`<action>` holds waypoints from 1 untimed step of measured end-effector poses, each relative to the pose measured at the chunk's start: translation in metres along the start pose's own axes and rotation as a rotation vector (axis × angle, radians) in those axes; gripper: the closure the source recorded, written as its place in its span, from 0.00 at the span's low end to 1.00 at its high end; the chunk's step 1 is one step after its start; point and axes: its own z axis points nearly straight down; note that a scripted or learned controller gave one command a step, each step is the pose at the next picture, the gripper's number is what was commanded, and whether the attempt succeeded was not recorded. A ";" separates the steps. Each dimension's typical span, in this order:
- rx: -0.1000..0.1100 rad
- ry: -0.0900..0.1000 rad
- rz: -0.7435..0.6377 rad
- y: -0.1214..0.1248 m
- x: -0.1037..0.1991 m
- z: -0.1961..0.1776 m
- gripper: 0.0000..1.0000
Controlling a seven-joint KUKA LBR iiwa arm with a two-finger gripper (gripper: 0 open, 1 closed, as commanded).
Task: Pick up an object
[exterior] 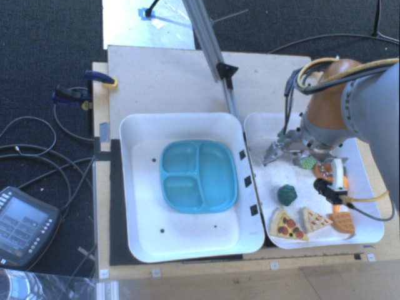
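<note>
My gripper (pixel 279 150) hangs low over the upper left part of the right bin (pixel 262 127), with the grey arm and its orange band reaching in from the right. A small light green piece (pixel 307 163) and an orange-red piece (pixel 323 169) lie just right of the gripper, partly hidden by the wrist. Below them sits a dark green round object (pixel 287 194). Along the front of the bin lie a pizza slice (pixel 287 224), a pale wedge-shaped slice (pixel 315 219) and an orange piece (pixel 342 222). I see nothing held by the gripper.
The left bin (pixel 140 167) holds a blue divided plate (pixel 199 175). A slanted metal pole (pixel 209 39) crosses the bench behind the bins. Cables and a handheld pendant (pixel 25 224) lie on the floor at left.
</note>
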 end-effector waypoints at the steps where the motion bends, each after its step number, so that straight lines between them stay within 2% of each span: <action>1: -0.008 0.000 0.001 0.002 0.000 -0.015 1.00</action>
